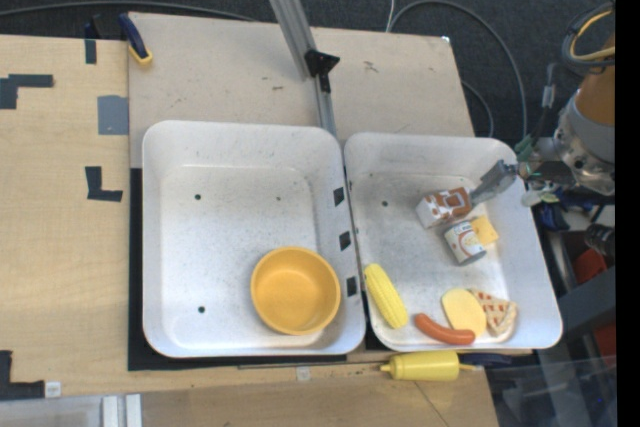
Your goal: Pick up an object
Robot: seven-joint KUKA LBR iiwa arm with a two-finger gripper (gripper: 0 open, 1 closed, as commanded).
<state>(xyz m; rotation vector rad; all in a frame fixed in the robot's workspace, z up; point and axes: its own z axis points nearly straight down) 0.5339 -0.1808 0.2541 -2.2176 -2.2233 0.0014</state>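
The hand hangs over the right bin at two o'clock, right beside the carton, likely to grab it, but I cannot tell if it is open.

A robotics lab is showing itself here: two white bins are sitting on a wooden desk while loose cables are trailing past its far edge.

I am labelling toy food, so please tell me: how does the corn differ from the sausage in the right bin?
The corn is yellow and thicker; the sausage is red-orange and thinner. The corn lies by the bin's left wall, running diagonally; the sausage lies near the front edge, almost level. Both are elongated and lie flat.
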